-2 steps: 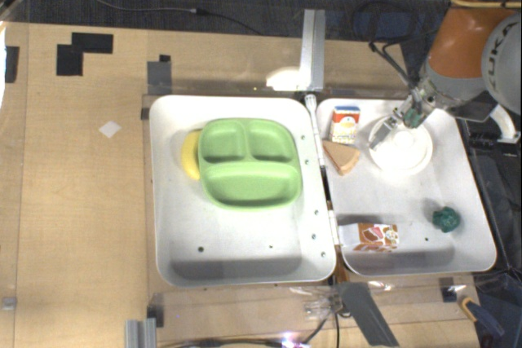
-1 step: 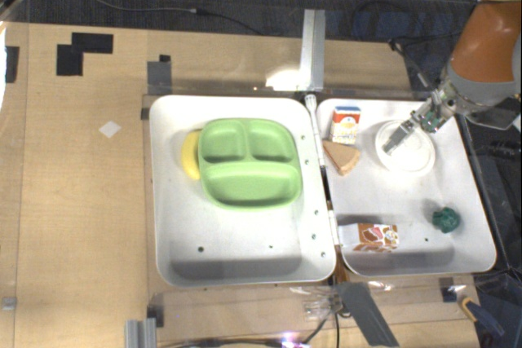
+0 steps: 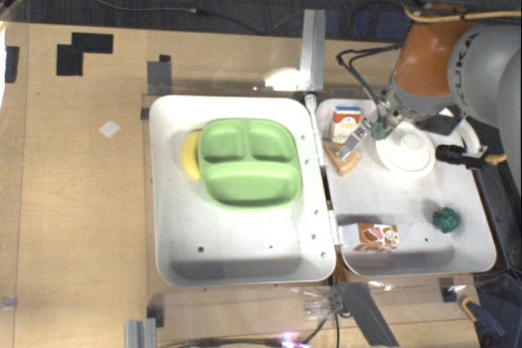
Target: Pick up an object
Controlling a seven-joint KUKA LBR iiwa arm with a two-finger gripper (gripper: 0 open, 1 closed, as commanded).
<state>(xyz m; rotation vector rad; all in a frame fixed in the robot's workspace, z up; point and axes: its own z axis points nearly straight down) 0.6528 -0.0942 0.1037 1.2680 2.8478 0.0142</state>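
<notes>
My gripper [image 3: 352,144] reaches into the far left part of the right bin [image 3: 481,253] from the right. Its tip hangs over or touches a brown wedge-shaped item [image 3: 342,162] beside the bin's left wall. Just behind it stands a small white and orange carton [image 3: 346,123]. A white round dish [image 3: 406,151] lies directly right of the gripper. Near the front wall lies a flat brown and white snack packet [image 3: 376,235]. A small dark green object [image 3: 445,219] sits at the front right.
The left bin [image 3: 236,257] holds a green divided plate [image 3: 248,161] with a yellow item [image 3: 190,156] poking out from under its left edge. The arm's orange band [image 3: 426,53] and grey body [image 3: 493,77] loom over the right bin's far side. Black cables run there.
</notes>
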